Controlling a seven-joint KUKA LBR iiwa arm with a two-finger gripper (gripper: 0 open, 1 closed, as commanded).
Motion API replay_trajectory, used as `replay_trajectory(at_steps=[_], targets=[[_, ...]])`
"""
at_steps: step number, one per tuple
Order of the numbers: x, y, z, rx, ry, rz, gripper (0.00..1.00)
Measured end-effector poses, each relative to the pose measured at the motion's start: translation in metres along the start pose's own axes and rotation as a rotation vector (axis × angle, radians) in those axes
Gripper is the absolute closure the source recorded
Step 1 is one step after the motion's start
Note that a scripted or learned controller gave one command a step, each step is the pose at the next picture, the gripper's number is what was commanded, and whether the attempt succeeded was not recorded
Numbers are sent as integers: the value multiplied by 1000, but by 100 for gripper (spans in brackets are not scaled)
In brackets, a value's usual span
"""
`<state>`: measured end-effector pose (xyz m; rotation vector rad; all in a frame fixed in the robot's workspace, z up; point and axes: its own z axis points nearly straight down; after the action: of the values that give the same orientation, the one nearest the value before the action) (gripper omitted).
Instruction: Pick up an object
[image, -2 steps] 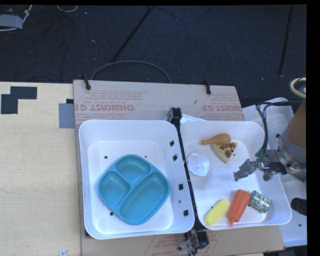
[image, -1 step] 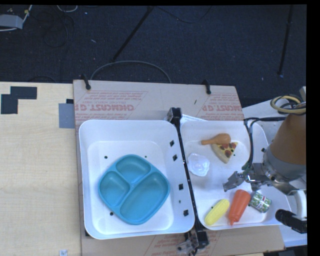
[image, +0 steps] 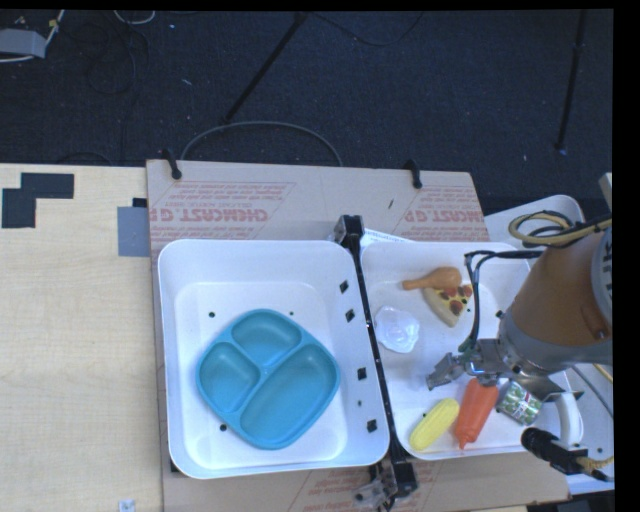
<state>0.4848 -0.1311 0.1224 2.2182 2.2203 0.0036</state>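
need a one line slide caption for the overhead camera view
KUKA arm's gripper hovers in the right bin above a toy carrot and corn; blue divided plate in the left bin.

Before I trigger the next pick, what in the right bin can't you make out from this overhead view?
- Gripper: small and dark in the camera view; finger state unreadable, and nothing can be seen between them.
- Carrot: top end hidden under the arm's wrist.
- Green can: partly covered by the arm; label too small to read.
- Clear cup: pale against the right bin, outline faint.
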Motion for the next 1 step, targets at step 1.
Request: replay_trajectory(at_steps=[1], targets=[[1,8,29,-18,-3,-3,0]])
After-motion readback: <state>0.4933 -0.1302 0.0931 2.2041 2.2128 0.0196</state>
